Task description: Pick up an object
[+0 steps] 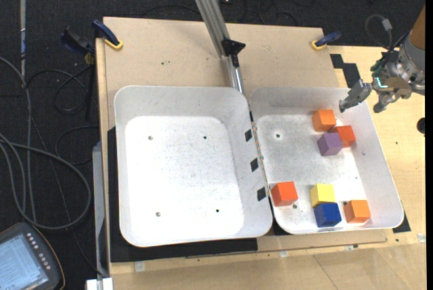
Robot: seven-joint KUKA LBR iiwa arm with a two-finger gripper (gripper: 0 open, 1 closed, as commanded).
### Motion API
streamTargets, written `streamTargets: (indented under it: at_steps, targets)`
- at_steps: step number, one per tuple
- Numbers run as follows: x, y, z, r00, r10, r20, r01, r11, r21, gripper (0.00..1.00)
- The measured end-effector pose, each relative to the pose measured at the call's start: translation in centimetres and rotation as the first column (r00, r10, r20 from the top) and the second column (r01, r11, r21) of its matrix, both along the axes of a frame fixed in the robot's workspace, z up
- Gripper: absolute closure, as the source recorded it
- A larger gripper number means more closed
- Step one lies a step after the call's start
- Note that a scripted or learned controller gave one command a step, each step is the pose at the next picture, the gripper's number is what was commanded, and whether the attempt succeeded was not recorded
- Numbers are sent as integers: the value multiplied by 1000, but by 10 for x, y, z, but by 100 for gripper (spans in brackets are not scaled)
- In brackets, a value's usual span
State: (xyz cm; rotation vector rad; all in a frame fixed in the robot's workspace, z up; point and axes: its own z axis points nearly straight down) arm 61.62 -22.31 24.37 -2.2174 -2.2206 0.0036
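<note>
Camera view: gripper point(369, 98) hovers with jaws apart, empty, above the right bin's point(379, 147) far edge. Nearest orange cube point(324, 120) touches neighbouring blocks; a crowded descent could knock it aside.

My gripper point(369, 98) over the right bin's point(379, 153) far right edge, three blocks point(332, 132) clustered just left of me, four blocks point(325, 204) along its near side, left bin point(128, 147) alongside.
</note>
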Motion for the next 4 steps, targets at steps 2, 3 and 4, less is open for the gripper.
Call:
streamTargets:
  at_steps: [2,3,4]
  targets:
    - [-8,4,-57,1000,-1,-2,1,1000,0,0]
    - [-9,7,-100,1000,-1,1,1,1000,-1,0]
    - [-3,5,-121,1000,0,25,1,1000,-9,0]
